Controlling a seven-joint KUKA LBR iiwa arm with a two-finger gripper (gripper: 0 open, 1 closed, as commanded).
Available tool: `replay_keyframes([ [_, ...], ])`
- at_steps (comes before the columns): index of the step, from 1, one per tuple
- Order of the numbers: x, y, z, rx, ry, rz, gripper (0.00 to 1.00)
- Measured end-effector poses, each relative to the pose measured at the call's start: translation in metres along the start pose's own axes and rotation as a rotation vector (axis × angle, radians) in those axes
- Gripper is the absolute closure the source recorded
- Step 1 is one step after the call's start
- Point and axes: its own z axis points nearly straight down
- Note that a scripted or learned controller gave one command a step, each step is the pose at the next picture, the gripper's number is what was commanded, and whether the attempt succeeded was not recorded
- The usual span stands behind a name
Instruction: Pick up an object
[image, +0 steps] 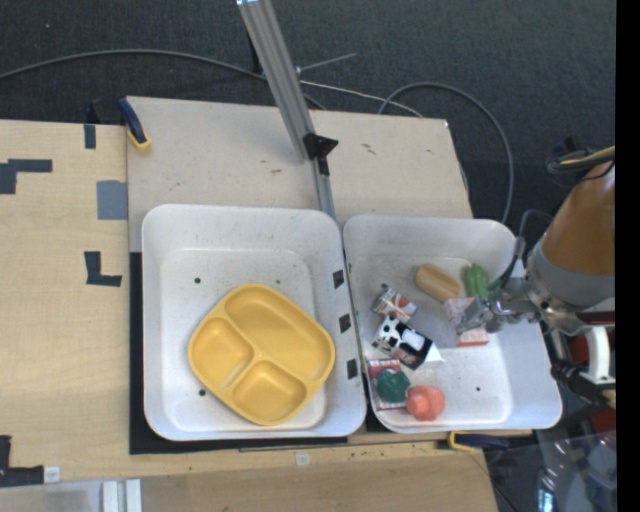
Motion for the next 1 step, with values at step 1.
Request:
replay_keyframes([
  [1, 0.0032, 0.0060, -0.0436, -0.001, -0.001, 0.000, 1.00],
])
